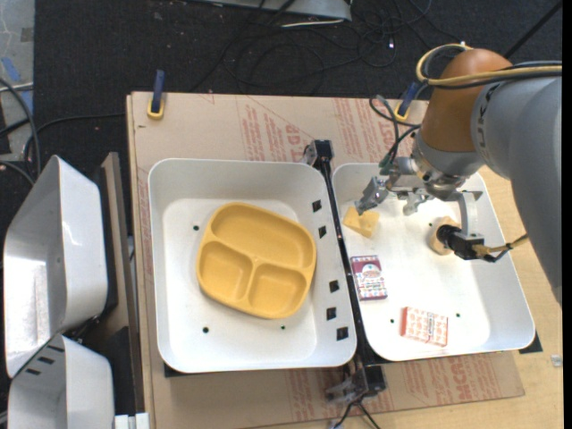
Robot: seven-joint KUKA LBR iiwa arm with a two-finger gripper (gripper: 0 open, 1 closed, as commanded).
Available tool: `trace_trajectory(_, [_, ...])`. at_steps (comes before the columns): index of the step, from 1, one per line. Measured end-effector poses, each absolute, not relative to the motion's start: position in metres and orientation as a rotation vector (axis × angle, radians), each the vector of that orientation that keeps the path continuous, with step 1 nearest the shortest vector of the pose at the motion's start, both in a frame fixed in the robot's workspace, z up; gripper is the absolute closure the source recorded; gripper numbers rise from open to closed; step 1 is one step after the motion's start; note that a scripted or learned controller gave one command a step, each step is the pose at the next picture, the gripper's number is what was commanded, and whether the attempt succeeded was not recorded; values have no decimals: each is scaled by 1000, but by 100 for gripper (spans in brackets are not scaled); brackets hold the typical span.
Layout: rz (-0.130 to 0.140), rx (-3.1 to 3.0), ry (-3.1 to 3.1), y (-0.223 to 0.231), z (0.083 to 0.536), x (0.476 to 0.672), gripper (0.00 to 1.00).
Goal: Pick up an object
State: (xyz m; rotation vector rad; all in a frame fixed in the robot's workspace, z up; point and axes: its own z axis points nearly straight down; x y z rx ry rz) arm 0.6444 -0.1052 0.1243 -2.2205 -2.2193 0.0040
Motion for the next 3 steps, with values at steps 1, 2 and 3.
trace_trajectory(1, [-1, -2224, -2222, -105, 138, 646, 100])
trace_trajectory(2, [-4, -2228, -2222, -115, 191, 645, 100])
trace_trajectory(3, [-5, -2221, -2229, -114, 240, 655, 100])
